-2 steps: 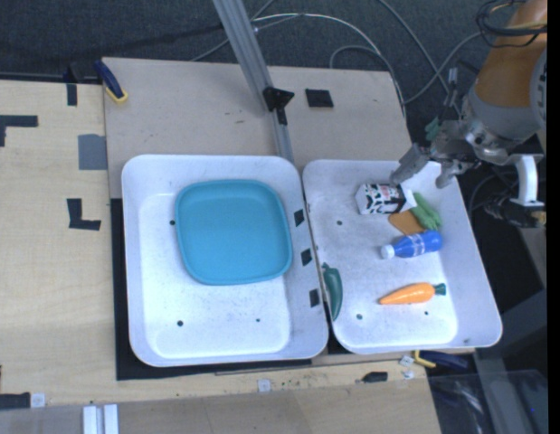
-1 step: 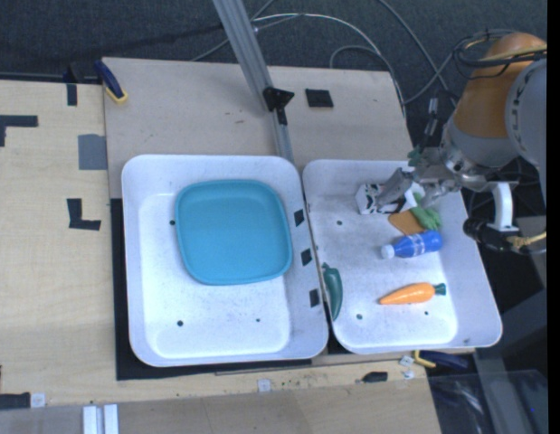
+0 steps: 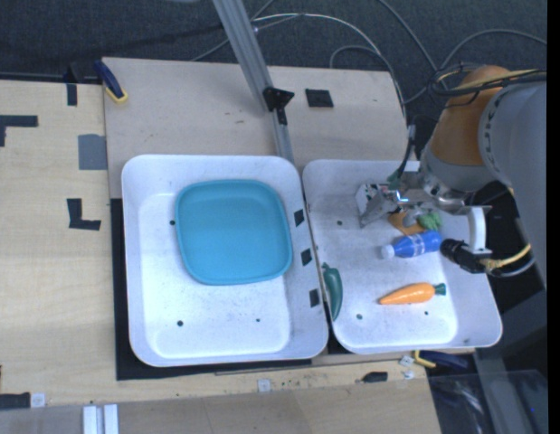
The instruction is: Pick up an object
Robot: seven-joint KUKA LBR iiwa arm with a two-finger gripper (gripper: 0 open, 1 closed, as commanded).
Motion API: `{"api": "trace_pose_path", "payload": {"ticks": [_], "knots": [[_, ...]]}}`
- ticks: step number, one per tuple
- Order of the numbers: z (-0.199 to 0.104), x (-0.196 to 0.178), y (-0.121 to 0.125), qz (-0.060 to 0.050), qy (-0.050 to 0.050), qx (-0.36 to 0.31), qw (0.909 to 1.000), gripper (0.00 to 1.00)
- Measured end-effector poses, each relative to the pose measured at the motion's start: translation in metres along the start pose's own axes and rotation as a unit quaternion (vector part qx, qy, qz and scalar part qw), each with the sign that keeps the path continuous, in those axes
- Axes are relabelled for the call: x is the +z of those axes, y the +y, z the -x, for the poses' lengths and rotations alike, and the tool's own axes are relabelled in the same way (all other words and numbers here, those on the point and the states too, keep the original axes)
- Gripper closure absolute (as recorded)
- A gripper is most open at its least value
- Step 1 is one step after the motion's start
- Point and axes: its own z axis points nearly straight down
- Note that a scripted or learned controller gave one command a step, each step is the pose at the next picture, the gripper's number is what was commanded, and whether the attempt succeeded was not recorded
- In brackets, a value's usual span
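My gripper (image 3: 374, 208) hangs over the upper middle of the right bin (image 3: 352, 328), fingers spread open above bare bin floor, nothing between them. Just right of it, partly under the wrist, lies a small orange and green object (image 3: 419, 220). A blue bottle (image 3: 413, 245) with a white cap lies on its side below that. An orange carrot (image 3: 408, 294) with a green top rests nearer the bin's front. A dark green vegetable (image 3: 333, 290) lies against the bin's left wall.
The left bin (image 3: 148, 269) holds a teal square plate (image 3: 232, 231). A slanted metal pole (image 3: 257, 70) crosses the bench behind the bins. The arm's grey and orange body (image 3: 483, 134) and cables crowd the right bin's far right side.
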Motion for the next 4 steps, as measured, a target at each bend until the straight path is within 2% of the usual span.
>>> {"api": "trace_pose_path", "payload": {"ticks": [1,2,4], "knots": [[0.000,0.027,0.000,0.002,-0.001,0.000,1.0000,0.00],[0.000,0.014,0.000,0.003,-0.001,0.000,1.0000,1.00],[0.012,-0.105,0.001,0.005,-0.001,0.000,1.0000,1.00]]}}
